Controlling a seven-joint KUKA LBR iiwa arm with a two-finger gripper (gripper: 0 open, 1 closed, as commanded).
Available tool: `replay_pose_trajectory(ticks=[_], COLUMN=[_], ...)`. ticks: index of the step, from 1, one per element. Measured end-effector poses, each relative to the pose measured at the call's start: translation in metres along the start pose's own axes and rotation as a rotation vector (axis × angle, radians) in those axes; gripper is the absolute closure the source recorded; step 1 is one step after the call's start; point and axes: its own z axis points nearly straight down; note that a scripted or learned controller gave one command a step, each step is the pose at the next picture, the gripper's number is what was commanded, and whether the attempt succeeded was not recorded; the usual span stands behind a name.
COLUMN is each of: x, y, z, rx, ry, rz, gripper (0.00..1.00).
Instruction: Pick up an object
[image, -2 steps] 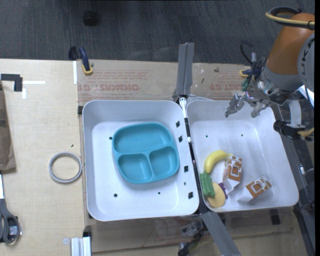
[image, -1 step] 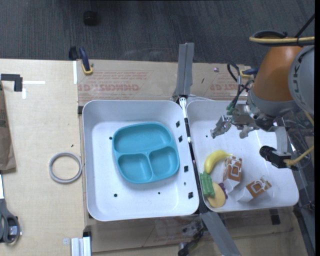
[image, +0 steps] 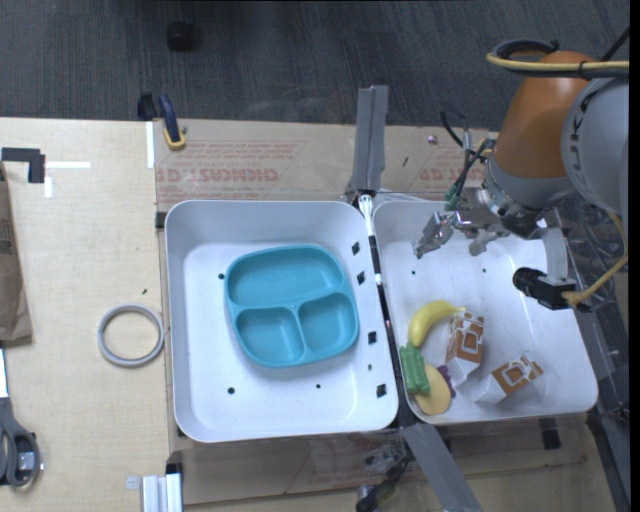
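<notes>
The arm (image: 590, 120) is a rounded grey shell with a broad orange band (image: 535, 110) above the wrist. A yellow cable (image: 560, 63) loops over the orange part, and thin dark wires run toward the metallic two-finger gripper (image: 455, 232). A black cylindrical fitting (image: 540, 287) juts from the wrist.

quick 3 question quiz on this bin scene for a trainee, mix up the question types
1. True or false: the blue tray lies in the left bin.
2. Which touches the banana? A) the green item B) the tape ring
3. Fill in: the gripper is above the ___ bin.

Key: 1 true; 2 A; 3 right.
</notes>
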Motion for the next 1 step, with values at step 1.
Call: replay_pose_trajectory(ticks=[1], x=[0.0106], y=[-0.0622], z=[0.0000], rx=[0.000], ry=[0.001], rz=[-0.100], gripper=[0.00])
